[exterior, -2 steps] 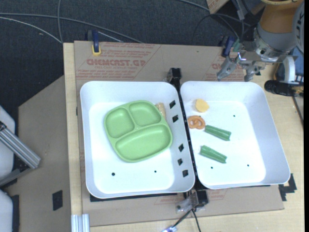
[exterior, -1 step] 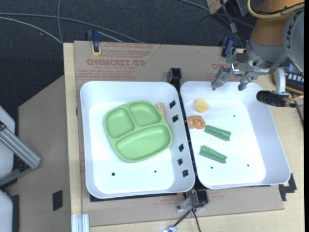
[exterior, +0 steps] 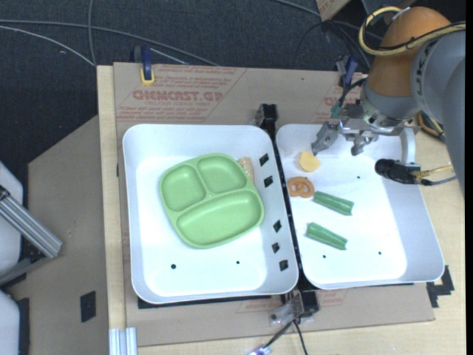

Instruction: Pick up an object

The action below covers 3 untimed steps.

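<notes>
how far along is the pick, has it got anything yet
Done: the gripper is over the right bin, with open fingers close to the yellow piece. In hand: nothing sits between the fingers. Left: closing on something and lifting it; the yellow piece, pretzel and two green pieces all lie on the bin floor.

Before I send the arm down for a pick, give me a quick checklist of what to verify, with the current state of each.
1. Hand open with nothing between the fingers: ok, fingers are spread.
2. Target within the right bin: ok, yellow piece lies just below the hand's left finger.
3. Hand centred over the yellow piece: not ok, it sits to the upper right of it.
4. Space around target: ok, pretzel lies apart from it.
5. Other candidates: ok, two green pieces lie free on the bin floor.
6. Green tray out of the way: ok, it is in the left bin.
</notes>
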{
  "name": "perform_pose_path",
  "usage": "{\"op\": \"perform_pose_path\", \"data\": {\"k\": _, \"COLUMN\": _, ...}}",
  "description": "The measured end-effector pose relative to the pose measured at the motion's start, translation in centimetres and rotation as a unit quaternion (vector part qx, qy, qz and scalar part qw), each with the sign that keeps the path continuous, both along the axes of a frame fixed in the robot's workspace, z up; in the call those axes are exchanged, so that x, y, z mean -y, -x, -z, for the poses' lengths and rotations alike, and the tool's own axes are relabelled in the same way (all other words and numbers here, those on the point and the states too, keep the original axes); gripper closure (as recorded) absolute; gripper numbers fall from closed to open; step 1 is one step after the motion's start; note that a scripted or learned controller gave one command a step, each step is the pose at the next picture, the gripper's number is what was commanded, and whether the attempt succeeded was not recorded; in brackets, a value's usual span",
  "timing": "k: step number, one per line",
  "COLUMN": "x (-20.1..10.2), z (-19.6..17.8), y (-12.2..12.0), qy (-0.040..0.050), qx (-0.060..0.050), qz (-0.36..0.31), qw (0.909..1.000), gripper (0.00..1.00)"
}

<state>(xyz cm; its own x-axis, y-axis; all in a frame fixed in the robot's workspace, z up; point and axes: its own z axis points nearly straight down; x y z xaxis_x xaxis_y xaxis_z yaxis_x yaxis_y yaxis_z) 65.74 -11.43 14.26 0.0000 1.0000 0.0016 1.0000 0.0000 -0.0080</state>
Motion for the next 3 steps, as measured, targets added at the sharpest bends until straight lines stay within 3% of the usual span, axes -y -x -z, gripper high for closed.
{"op": "perform_pose_path", "data": {"k": 1, "x": -0.1, "z": 5.0, "y": -0.1, "qy": -0.0004, "qx": 0.004, "qz": 0.001, "qw": 1.0000, "gripper": 0.00}}
{"op": "perform_pose_path", "data": {"k": 2, "x": -0.1, "z": 3.5, "y": -0.3, "qy": 0.0003, "qx": 0.007, "qz": 0.000, "qw": 1.0000, "gripper": 1.00}}
{"op": "perform_pose_path", "data": {"k": 3, "x": -0.6, "z": -2.9, "y": -0.1, "qy": 0.0012, "qx": 0.008, "qz": -0.001, "qw": 1.0000, "gripper": 1.00}}
